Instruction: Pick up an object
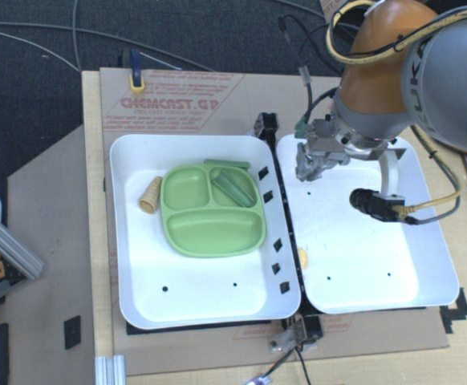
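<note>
Item: pick-up task, not yet done. Nothing is seen lifted or held.

Gripper (307,169): hangs over the far left corner of the right bin (362,271), close to the divide between the two bins. Whether it is apart or together cannot be told from this angle.

Candidate objects, left bin (129,239):
- green divided plate (213,231), flat, near the bin's middle;
- green piece (233,187), lying in the plate's far right compartment;
- tan cone (150,194), lying just beside the plate's left edge.

Candidate object, right bin: a small yellow bit (302,257) at the left wall, well nearer than the gripper. The bin floor directly under the gripper looks bare.

Left to do, by judgement: reach an object, close on it, lift.

Surface: both bins sit on a printed cardboard sheet (177,95), held at its far edge by a blue clamp (136,69).

Room: dark carpet (33,70) beyond the bench, with loose cables (81,30) across it.
</note>
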Robot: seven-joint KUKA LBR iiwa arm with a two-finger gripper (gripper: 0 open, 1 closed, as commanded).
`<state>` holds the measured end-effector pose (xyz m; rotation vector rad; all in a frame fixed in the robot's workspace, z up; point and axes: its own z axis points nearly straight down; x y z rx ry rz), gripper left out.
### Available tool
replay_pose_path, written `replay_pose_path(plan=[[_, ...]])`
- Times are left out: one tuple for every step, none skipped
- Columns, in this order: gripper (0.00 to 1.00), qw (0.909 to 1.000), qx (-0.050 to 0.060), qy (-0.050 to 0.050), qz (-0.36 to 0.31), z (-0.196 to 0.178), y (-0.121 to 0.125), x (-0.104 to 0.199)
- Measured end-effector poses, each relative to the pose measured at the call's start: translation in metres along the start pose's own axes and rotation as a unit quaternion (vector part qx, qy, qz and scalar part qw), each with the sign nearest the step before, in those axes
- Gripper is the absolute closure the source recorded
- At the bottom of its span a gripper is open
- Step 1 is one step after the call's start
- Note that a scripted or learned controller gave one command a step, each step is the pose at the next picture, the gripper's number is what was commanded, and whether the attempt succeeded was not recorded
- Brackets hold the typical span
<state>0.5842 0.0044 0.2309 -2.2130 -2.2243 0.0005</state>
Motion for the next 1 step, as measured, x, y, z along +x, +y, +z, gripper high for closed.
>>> replay_pose_path(plan=[[1.0, 1.0, 0.0, 0.0, 0.0, -0.0052, -0.0158, 0.0498]])
